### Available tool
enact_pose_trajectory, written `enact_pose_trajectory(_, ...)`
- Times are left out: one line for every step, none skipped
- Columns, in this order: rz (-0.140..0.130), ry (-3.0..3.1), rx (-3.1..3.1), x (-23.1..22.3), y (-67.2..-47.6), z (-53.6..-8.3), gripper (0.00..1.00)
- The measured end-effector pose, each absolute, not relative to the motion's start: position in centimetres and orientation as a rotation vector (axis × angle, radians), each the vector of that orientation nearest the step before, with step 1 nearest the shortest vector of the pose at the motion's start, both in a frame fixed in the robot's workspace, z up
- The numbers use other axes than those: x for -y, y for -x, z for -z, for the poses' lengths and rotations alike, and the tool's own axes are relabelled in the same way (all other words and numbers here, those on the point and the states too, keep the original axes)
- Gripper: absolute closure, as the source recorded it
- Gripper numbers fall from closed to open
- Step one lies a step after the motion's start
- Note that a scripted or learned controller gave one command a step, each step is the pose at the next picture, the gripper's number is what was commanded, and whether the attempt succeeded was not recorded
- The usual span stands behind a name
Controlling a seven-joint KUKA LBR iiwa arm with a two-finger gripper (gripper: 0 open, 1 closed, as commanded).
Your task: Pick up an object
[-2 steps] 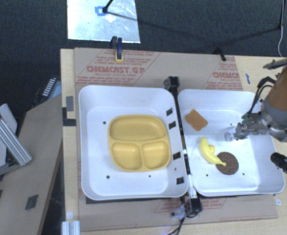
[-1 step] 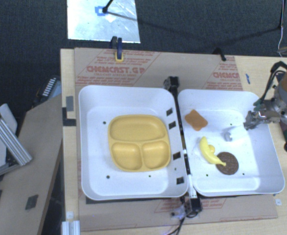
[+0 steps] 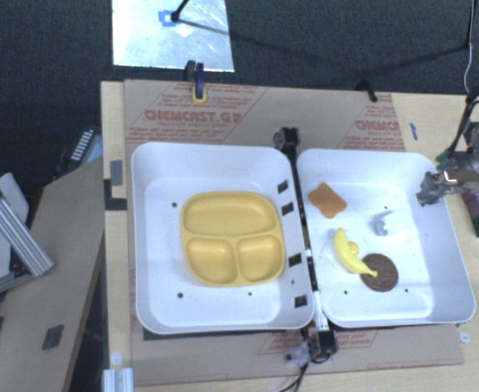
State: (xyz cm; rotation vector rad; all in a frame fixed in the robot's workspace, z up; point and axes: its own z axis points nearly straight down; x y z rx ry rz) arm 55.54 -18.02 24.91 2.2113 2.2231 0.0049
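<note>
Nearest me in the right white plastic bin (image 3: 447, 300): brown round cookie (image 3: 379, 271) touching yellow plastic banana (image 3: 348, 252), then small grey bit (image 3: 380, 223), orange wedge (image 3: 327, 200). Gripper (image 3: 432, 188) parked at far rim, pre-pick I reckon; can't tell if jaws apart/together.

You'll see two shallow white bins side by side on the table (image 3: 113, 243): the left bin (image 3: 153, 166) and the right bin (image 3: 443, 243), joined along a black hinged strip (image 3: 292, 211). Under them lies a brown cardboard sheet (image 3: 247, 104) printed in red. A yellow clamp (image 3: 198, 84) grips its far edge, just below a shiny metal plate (image 3: 174, 31) on the dark carpet (image 3: 35, 55).
</note>
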Motion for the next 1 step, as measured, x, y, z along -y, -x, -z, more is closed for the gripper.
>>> enact_pose_trajectory(-0.003,-2.211,-2.231,13.12,-55.69,-24.01,1.0)
